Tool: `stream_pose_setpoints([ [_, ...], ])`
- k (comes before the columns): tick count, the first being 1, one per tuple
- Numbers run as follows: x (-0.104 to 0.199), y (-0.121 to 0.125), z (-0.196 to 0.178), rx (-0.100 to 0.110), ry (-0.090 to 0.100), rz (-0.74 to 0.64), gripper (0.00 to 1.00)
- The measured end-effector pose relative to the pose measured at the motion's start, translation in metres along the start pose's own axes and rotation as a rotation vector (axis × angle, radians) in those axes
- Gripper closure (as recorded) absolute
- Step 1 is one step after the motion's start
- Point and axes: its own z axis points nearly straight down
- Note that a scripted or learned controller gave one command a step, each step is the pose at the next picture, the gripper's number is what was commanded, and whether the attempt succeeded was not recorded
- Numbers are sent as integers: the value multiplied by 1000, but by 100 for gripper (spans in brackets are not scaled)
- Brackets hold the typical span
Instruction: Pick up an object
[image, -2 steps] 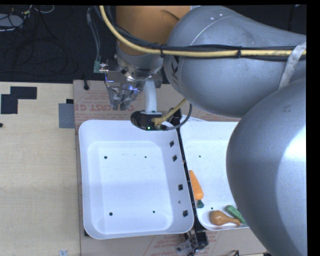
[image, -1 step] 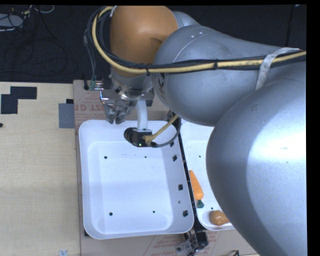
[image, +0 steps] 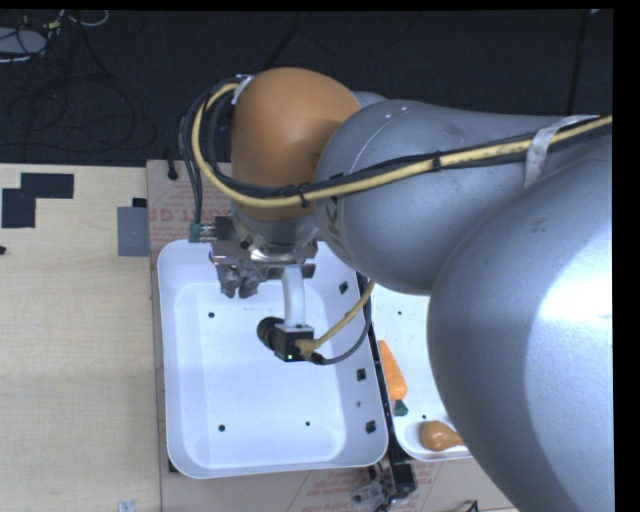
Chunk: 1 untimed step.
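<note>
My gripper (image: 240, 284) hangs over the far part of the left white bin (image: 235, 405), just above its floor, and the view shows nothing held in it. An orange carrot-shaped object (image: 392, 372) with a green tip lies in the right bin (image: 412, 310), close to the divider between the bins. A rounded tan object (image: 438, 435) rests near that bin's front edge. The big grey arm hides most of the right bin.
The arm's orange band and grey links cover the upper middle and right of the view. Dark flat patches (image: 38, 195) lie on the wooden bench to the left of the bins.
</note>
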Motion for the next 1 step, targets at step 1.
stream_pose_setpoints([
  [1, 11, 46, 32, -9, 1, -4, 100],
])
